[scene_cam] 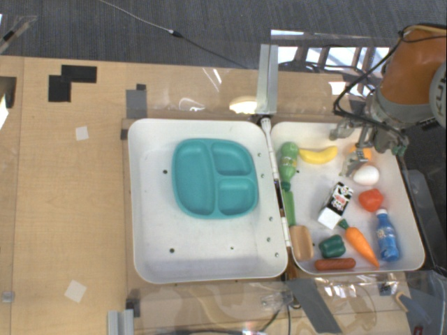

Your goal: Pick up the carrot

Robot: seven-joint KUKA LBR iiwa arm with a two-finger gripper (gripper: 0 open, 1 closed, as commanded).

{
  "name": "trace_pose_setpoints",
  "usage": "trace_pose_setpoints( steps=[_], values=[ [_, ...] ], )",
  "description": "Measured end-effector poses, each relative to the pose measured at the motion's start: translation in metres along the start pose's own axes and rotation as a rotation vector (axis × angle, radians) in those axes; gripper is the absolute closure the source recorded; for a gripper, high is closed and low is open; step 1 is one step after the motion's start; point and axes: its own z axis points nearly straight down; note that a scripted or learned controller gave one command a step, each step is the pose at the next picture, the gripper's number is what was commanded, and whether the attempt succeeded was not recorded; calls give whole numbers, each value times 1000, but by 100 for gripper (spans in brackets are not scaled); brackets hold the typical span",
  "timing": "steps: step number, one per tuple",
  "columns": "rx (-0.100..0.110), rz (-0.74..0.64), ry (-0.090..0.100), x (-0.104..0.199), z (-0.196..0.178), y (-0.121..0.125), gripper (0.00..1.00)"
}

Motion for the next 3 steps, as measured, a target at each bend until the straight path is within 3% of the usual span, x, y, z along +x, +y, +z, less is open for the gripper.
trace_pose_setpoints(
  steps=[1, 2, 3],
  values=[
    [0, -27, 6, 1, 40, -27, 0],
    [6, -30, -19, -5, 24, -26, 100],
    [9, -34, -33, -9, 9, -26, 100]
  ],
)
